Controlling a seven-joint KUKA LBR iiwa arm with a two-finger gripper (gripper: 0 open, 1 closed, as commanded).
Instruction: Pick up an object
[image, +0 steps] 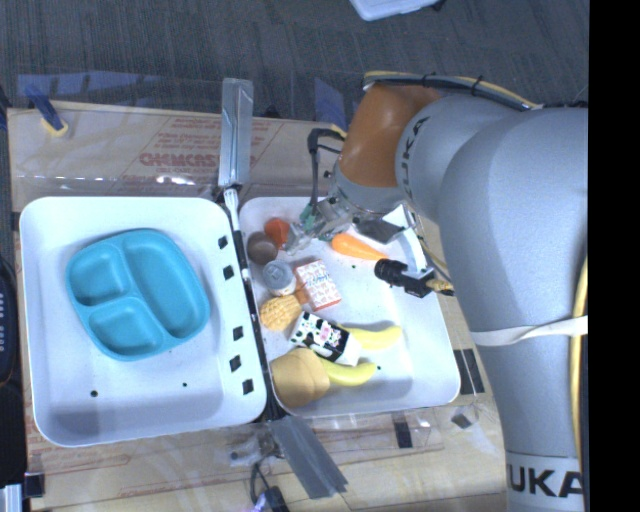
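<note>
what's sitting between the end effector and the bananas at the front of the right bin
The end effector is at the back of the right bin, beside the carrot. On the line toward the bananas lie the small patterned box and the black-and-white cow-patterned item, which lies against the bananas' left end.

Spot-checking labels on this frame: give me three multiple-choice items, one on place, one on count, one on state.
1. Where is the blue tray?
A. left bin
B. right bin
C. on the bench outside the bins

2. How many compartments does the tray have?
A. two
B. three
C. five

3. How does the carrot lie?
A. standing on end
B. flat on the floor of the right bin
C. on the tray

Answers:
1 A, it sits alone in the left bin.
2 B, three hollows show.
3 B, it lies flat by the arm.
</note>
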